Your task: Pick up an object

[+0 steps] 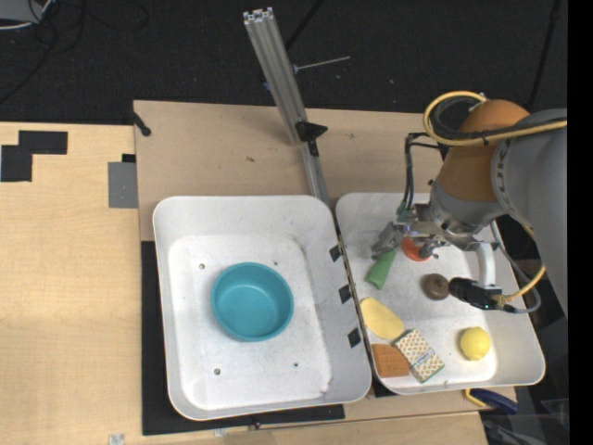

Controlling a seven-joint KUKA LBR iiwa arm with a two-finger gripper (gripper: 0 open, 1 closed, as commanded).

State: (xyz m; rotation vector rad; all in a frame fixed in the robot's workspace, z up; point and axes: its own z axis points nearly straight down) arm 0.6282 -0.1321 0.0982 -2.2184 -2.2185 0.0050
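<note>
While hovering at right bin's (pixel 519 364) upper part, gripper (pixel 412 246) sits beside green cylindrical object (pixel 381 269); jaws' state unclear, can't tell.

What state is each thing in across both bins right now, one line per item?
Teal round bowl: upright, mouth up, alone in the left bin.
Green oblong object: lying flat in the right bin, just below the gripper.
Pale yellow oval object: lying flat.
Orange and checkered flat pieces: lying flat, touching.
Yellow ball: resting apart from the others.
Brown round object: resting on the bin floor.
</note>
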